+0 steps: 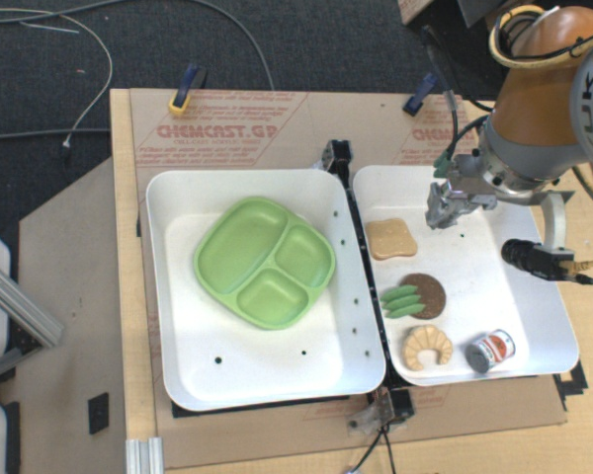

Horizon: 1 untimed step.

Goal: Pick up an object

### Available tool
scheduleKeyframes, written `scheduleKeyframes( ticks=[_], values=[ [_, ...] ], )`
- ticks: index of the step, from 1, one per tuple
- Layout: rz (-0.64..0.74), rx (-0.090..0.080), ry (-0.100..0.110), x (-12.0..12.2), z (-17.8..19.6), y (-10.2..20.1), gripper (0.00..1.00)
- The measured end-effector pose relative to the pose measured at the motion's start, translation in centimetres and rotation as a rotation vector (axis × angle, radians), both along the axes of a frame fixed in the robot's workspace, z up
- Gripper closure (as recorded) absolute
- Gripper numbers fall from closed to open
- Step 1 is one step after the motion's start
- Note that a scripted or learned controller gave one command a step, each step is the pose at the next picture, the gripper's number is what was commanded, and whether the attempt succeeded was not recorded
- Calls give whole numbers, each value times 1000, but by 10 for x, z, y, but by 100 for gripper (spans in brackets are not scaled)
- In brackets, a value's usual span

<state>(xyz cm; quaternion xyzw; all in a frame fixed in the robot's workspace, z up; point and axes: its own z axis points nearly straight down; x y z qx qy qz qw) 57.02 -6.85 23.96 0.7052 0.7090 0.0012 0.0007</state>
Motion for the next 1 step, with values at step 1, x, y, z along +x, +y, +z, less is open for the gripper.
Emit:
scheduleKeyframes(
  ticks=[1],
  values=[
    [-2, 0, 1, 7, 0, 49, 100]
  ],
)
